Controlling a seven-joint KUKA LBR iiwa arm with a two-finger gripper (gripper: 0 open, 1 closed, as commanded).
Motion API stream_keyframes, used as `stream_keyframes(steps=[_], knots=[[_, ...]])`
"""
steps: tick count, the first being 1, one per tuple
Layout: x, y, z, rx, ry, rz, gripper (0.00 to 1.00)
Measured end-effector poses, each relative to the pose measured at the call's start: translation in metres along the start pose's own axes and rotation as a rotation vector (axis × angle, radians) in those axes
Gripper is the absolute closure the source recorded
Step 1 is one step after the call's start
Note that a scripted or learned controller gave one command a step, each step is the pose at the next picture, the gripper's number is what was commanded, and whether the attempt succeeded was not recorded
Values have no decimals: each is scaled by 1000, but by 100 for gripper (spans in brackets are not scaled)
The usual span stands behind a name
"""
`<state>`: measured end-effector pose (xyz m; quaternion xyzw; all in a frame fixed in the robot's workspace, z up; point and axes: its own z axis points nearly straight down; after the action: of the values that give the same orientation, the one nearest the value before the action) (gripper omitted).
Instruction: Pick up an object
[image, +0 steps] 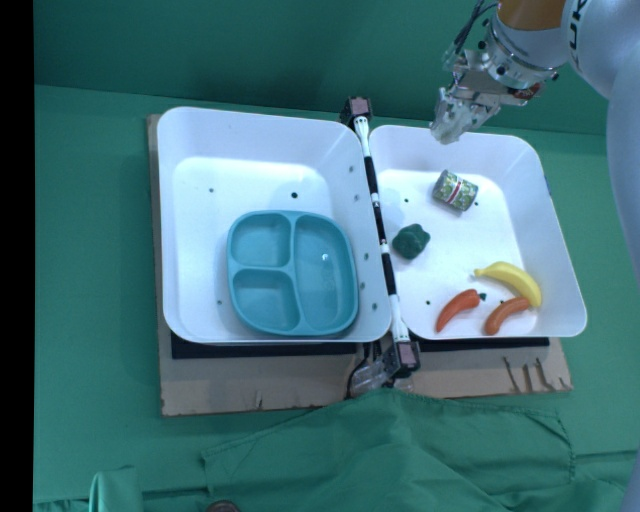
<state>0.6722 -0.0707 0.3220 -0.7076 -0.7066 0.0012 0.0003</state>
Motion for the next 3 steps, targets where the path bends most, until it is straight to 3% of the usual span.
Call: stream_keyframes(steps=[1, 2, 3], knots=[[47, -15, -22, -1, 1, 0, 100], [94, -43, -27, 0, 1, 0, 100], [147, -55, -25, 0, 1, 0, 100]])
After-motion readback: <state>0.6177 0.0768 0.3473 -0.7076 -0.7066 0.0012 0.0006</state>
